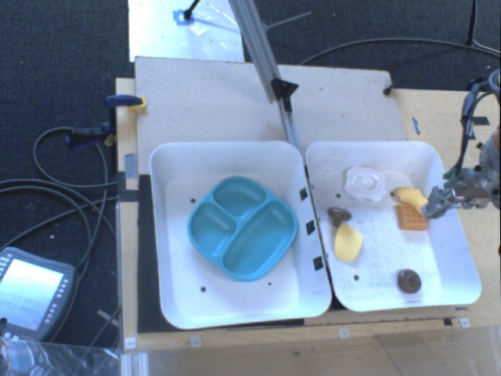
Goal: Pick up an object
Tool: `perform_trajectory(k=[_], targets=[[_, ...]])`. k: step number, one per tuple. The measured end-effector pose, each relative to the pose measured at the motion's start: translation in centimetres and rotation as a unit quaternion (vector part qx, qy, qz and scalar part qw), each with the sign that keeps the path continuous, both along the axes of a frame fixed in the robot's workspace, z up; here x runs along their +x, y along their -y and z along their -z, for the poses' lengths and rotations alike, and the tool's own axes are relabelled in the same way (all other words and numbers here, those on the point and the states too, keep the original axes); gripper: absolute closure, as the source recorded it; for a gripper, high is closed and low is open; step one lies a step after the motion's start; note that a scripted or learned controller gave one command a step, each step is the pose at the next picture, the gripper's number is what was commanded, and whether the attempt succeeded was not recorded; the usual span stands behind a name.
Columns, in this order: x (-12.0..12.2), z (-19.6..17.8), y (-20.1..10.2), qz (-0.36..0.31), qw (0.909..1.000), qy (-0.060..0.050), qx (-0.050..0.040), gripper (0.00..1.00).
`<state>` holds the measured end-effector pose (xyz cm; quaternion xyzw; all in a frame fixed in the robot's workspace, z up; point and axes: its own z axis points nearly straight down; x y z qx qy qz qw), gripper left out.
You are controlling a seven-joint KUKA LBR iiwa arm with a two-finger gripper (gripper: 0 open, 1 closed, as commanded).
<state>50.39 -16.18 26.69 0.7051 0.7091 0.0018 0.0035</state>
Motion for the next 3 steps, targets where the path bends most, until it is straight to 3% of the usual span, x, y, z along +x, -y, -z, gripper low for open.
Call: perform_trajectory(k=[2,3], targets=[[3.3,2.7,-10.7,-0.003,1.0,-0.003,0.0023,1.0],[4.7,1.8,-16.0,-0.003,1.0,-0.002,0.0024,1.0]])
